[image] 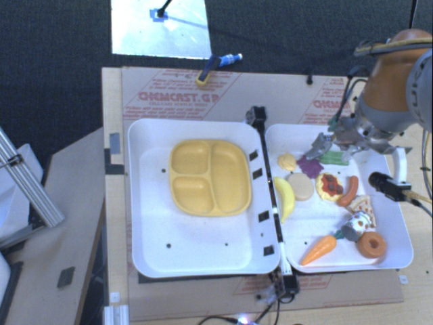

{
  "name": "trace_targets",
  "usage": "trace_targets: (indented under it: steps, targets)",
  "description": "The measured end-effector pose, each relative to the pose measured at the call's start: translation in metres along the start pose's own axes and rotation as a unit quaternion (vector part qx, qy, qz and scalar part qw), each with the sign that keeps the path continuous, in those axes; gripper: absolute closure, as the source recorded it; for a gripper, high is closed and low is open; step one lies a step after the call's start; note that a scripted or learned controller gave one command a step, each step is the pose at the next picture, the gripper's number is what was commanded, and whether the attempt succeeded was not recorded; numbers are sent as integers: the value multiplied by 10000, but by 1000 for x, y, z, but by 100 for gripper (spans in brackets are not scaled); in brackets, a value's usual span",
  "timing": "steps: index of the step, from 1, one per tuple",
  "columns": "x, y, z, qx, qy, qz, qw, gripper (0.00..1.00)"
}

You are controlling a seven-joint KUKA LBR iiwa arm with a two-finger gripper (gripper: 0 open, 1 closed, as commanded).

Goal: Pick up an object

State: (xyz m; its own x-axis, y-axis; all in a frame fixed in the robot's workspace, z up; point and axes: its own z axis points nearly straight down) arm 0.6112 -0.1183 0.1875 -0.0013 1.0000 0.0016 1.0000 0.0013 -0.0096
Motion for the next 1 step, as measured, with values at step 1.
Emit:
trace_targets:
  steps: [1]
  targets:
    - [0, 3, -6, -54, -6, -8, 10000, 0]
